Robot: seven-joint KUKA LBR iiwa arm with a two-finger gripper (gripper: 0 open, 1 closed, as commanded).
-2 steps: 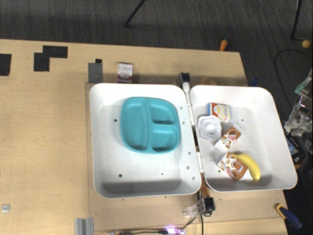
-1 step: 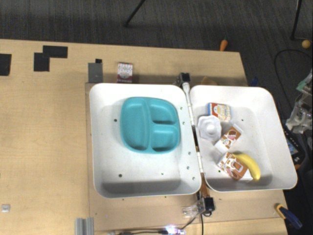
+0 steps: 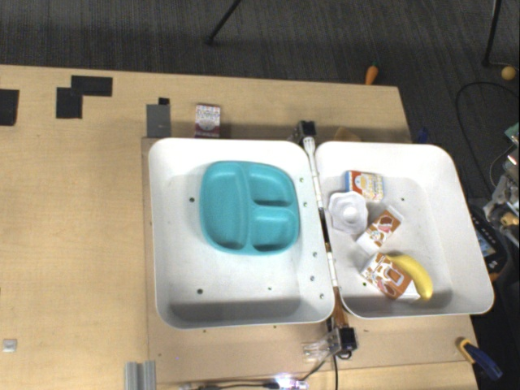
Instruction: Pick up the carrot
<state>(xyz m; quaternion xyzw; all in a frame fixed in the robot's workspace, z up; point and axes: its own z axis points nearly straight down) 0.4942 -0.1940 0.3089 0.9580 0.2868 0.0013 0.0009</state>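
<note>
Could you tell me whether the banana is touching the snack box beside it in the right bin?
Touching. The camera view shows the banana lying against the snack box, its inner curve overlapping the box's edge with no bin floor visible between them.

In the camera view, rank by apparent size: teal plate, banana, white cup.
1. Teal plate, by far the largest.
2. Banana.
3. White cup, close to the banana in area, so this order is unsure.
</note>
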